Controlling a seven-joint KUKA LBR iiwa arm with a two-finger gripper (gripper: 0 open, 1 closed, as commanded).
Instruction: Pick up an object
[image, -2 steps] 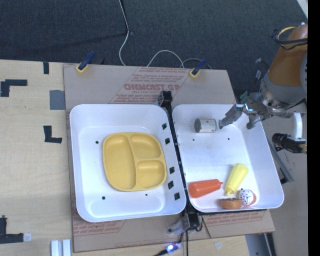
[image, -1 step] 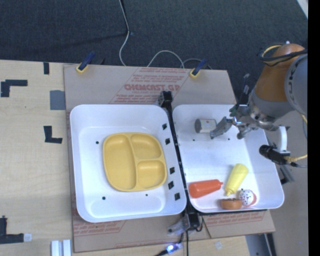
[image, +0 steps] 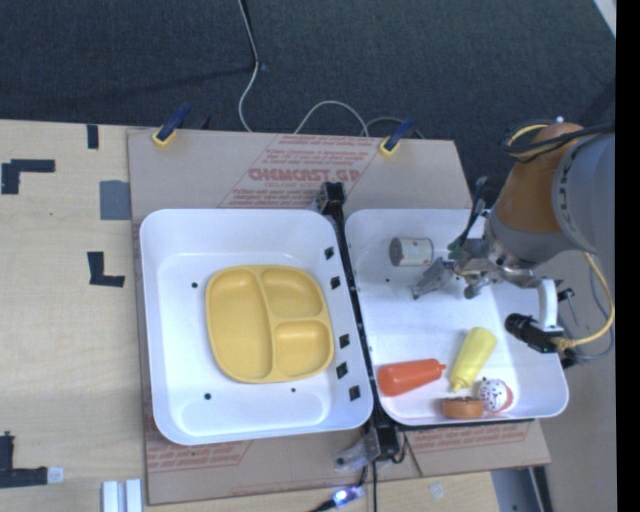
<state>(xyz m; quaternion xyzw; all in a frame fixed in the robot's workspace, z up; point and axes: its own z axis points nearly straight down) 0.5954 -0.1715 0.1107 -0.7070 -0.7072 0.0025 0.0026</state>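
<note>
Now arm low over right bin; end effector spread, holding nothing.

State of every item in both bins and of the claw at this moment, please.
Yellow divided plate: flat in left bin.
Grey cylinder: on its side, right bin.
Orange carrot: lying flat.
Yellow bottle: lying down.
Spotted ball: resting by the near wall.
Claw: low over right bin, holding nothing visible.

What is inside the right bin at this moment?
The right bin holds a grey cylinder, a yellow bottle, an orange carrot-like toy and small items at its front edge. The gripper covers some floor.
</note>
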